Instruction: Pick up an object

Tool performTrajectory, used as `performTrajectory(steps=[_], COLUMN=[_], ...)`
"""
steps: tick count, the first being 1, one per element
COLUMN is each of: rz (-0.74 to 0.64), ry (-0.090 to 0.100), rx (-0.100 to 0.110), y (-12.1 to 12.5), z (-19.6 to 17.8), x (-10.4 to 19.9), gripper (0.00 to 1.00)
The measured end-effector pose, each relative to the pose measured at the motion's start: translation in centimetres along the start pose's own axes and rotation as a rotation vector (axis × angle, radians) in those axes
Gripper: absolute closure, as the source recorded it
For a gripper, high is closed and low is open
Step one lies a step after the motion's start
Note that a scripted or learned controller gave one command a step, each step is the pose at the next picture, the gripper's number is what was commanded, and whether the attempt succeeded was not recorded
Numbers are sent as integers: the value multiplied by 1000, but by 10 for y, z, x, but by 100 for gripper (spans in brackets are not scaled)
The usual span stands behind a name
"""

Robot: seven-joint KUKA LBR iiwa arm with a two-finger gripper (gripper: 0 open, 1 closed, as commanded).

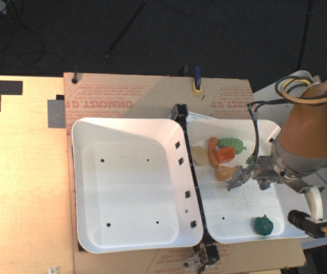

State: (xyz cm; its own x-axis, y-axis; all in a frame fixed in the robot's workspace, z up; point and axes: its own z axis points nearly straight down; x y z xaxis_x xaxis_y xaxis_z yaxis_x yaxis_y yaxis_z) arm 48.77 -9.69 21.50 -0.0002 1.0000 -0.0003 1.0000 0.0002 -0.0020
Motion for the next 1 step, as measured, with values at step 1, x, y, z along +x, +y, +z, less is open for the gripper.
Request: performTrajectory(steps=[1], rz=[3], ry=[0], rx=[2], y=[0], z=[-10], x=[-1], gripper=[100])
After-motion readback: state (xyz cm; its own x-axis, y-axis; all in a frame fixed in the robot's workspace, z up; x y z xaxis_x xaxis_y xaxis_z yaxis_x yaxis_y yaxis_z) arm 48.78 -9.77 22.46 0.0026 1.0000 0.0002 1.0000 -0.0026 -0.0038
